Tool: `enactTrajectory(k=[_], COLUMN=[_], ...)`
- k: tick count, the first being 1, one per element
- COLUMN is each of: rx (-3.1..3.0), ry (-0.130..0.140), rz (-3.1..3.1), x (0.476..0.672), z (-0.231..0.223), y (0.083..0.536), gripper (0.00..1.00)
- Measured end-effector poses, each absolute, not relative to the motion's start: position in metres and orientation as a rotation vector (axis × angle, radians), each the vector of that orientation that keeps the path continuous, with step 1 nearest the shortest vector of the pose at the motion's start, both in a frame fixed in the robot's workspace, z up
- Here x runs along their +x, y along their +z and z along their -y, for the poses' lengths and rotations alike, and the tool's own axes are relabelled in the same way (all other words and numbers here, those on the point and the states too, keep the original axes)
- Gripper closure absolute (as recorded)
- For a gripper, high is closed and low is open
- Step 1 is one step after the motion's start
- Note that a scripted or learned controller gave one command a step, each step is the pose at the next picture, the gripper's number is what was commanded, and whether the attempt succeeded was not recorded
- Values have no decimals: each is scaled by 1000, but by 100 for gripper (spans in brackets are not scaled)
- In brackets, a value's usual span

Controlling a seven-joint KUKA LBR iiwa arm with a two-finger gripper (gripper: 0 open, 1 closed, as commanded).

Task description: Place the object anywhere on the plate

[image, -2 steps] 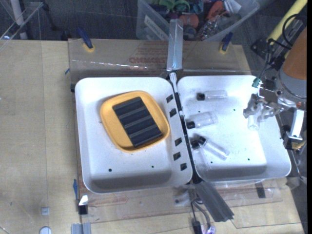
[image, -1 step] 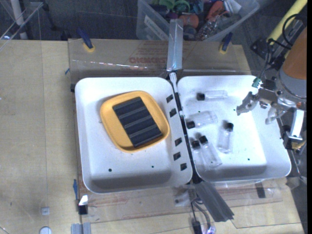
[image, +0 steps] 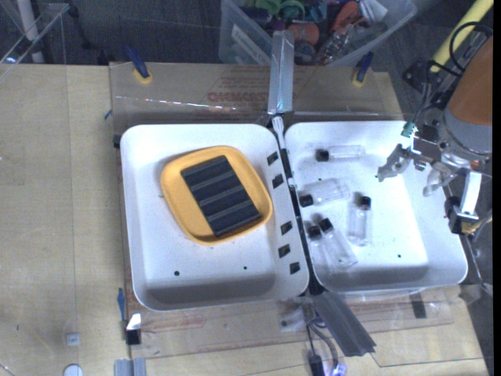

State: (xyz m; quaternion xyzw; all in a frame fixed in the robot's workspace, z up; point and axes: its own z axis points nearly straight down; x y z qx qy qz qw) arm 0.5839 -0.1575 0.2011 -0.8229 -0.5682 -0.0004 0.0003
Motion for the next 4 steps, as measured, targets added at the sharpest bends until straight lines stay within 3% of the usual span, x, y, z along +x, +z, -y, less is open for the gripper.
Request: enactTrajectory(k=[1,2,3,4], rx=[-2640,-2662,-2612,-2612], ry=[0,1,0,1], rz=[1706,1672,1751,1750], x=[587,608,619,646], z=[164,159,203,203], y=[216,189,202,186], gripper=[0,0,0,0])
